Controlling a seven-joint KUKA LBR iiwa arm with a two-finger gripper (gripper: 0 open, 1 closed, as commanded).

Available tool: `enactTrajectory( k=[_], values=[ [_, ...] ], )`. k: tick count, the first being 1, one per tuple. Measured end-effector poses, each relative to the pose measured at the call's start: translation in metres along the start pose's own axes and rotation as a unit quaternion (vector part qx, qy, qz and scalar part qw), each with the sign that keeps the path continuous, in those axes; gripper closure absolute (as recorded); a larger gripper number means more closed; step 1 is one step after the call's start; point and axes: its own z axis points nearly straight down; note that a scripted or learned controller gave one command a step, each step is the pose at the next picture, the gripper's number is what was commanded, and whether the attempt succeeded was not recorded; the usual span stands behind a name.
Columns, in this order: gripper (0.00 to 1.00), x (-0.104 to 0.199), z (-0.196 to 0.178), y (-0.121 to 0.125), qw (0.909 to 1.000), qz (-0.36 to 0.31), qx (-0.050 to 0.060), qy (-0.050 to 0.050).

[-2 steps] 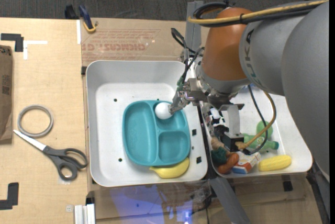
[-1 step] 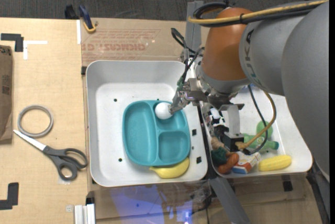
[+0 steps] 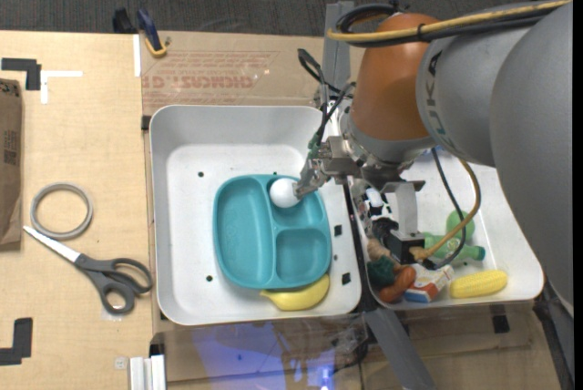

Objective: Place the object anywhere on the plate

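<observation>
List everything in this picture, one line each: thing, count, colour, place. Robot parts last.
plate: 1, teal, divided, in the left bin
ball: 1, white, on the plate's upper right part, at the gripper's tip
banana: 1, yellow, left bin, against the plate's lower edge
bins: 2, white, side by side on the bench
mixed toys: several, green, yellow, red and brown, heaped in the right bin
scissors: 1 pair, grey handles, bench left of the bins
tape roll: 1, grey, above the scissors
arm: 1, grey with orange band, reaching in from the right
gripper: 1, dark, over the plate's upper right edge
</observation>
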Motion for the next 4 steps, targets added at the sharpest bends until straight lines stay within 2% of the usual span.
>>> enactTrajectory(
  k=[4],
  values=[
    [0.0, 0.0, 0.0, 0.0, 1.0, 0.0, 0.0, 0.0]
  ],
)
